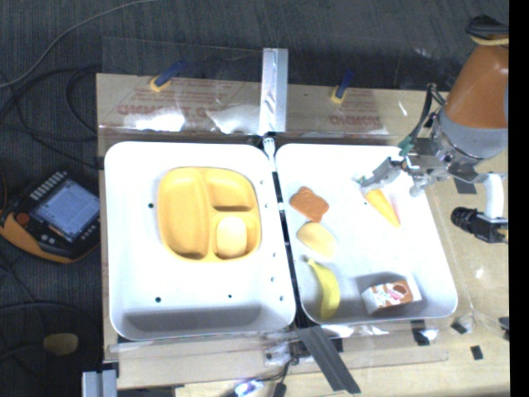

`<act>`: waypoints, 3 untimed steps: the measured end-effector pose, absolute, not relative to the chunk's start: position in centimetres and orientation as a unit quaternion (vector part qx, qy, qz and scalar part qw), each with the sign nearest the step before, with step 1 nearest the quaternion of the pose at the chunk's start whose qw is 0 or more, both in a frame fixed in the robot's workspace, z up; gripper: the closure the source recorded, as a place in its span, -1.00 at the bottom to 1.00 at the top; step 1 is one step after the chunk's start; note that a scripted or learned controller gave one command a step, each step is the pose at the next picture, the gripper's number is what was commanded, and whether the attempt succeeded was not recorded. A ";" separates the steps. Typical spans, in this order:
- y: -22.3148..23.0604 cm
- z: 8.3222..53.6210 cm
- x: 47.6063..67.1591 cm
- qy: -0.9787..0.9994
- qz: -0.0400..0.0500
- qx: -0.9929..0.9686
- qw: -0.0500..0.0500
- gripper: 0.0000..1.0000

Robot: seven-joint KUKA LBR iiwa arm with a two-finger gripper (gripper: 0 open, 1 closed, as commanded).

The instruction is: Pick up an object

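Observation:
In the right bin (430,246) lie several objects. An orange-and-yellow carrot-shaped piece (383,206) sits near the far right. An orange-brown bun (308,203) and a pale yellow lump (316,238) lie by the left wall. A banana (327,289) and a small red-and-white carton (387,295) rest near the front. My gripper (388,182) hangs just over the upper end of the carrot-shaped piece, open, with one finger (369,177) to its left and the other to its right. Nothing is lifted.
The left bin (132,288) holds a yellow divided tray (208,213). A raised divider (283,230) separates the bins. The grey and orange arm (479,98) comes in over the right bin's far right corner. A control pendant (54,215) lies on the floor at left.

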State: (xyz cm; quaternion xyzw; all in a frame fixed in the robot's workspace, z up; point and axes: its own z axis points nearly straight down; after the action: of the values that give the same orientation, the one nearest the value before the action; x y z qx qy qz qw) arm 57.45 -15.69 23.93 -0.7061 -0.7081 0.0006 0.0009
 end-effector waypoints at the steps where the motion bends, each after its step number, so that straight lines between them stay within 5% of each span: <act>1: -17.7 10.9 61.8 -0.657 0.002 -0.754 -0.002 -1.00; 2: -17.6 11.7 61.8 -0.658 0.003 -0.753 -0.001 1.00; 3: -17.6 11.7 61.8 -0.658 0.003 -0.753 -0.001 -1.00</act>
State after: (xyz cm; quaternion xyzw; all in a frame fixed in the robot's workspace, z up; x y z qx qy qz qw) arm 61.79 -17.63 11.74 -0.7531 -0.6579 0.0028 -0.0007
